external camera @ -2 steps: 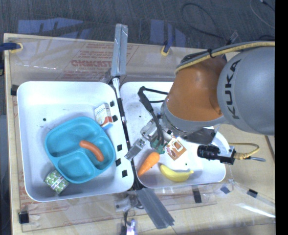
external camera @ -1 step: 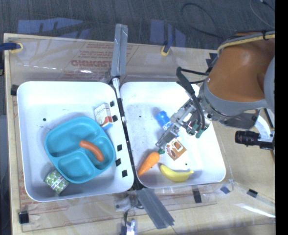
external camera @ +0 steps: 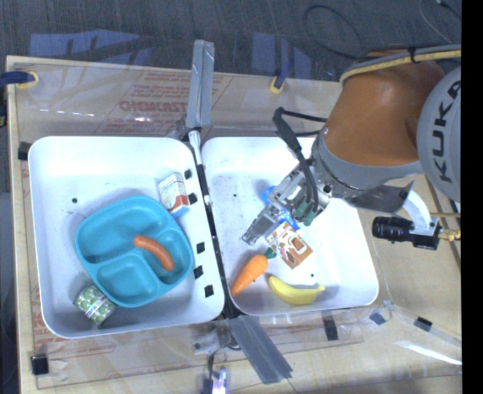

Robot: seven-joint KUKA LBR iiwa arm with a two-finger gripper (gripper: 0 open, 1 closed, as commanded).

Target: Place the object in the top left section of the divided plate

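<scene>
The blue divided plate [external camera: 110, 245] lies in the left bin [external camera: 52, 162], tilted, with an orange sausage [external camera: 155, 251] across its right-hand section. My gripper [external camera: 260, 226] hangs over the middle of the right bin [external camera: 348, 269], pointing down and left. Just below it lies a small brown-and-white box [external camera: 290, 249], partly under the wrist. A blue item [external camera: 272, 195] peeks out beside the gripper body. An orange carrot [external camera: 248, 275] and a yellow banana [external camera: 295, 290] rest near the right bin's front edge.
A small red-and-white carton [external camera: 173, 193] leans by the plate's upper right rim. A green-patterned can [external camera: 92, 304] sits at the plate's lower left. The divider wall [external camera: 207, 236] runs between the bins. The arm's bulky orange-and-grey wrist [external camera: 376, 130] overhangs the right bin.
</scene>
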